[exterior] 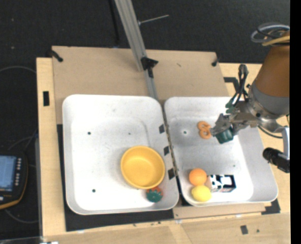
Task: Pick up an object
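Hand (pixel 224 131) low over right bin (pixel 257 159), grip state unreadable, pretzel (pixel 205 130) just beside it, likely the target; orange (pixel 197 177) and lemon (pixel 201 193) lie nearer the camera.

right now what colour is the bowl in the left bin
Yellow: the bowl sits in the left bin, clearest in the camera view.

Even, diffuse light from overhead leaves the two white bins (pixel 115 111) bright and nearly washed out, with faint soft shadows. The dark floor (pixel 18 24) in the upper left loses all detail. The whole frame is soft and slightly grainy.
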Controlling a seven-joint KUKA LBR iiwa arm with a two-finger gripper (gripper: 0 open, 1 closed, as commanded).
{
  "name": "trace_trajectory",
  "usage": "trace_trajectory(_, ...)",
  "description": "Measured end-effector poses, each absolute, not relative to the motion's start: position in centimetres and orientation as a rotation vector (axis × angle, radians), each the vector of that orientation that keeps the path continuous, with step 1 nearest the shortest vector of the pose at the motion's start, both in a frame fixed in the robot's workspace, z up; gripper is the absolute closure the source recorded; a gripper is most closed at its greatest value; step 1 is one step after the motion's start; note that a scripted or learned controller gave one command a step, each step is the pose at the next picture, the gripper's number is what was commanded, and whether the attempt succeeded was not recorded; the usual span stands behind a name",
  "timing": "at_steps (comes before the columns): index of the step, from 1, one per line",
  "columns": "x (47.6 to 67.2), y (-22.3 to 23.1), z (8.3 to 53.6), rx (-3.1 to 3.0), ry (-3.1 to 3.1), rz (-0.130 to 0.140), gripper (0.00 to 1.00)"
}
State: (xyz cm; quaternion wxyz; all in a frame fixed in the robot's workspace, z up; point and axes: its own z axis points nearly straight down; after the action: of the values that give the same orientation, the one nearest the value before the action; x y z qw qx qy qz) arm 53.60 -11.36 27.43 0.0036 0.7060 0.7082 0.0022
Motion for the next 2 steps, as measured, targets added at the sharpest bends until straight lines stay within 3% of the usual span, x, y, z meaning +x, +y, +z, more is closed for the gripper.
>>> trace_trajectory(1, 53.7, -11.5, 29.2, 2.215, 2.223, 0.003, 1.0)
trace_trajectory(2, 53.8, -6.5, 27.1, 2.215, 2.228, 0.001, 1.0)
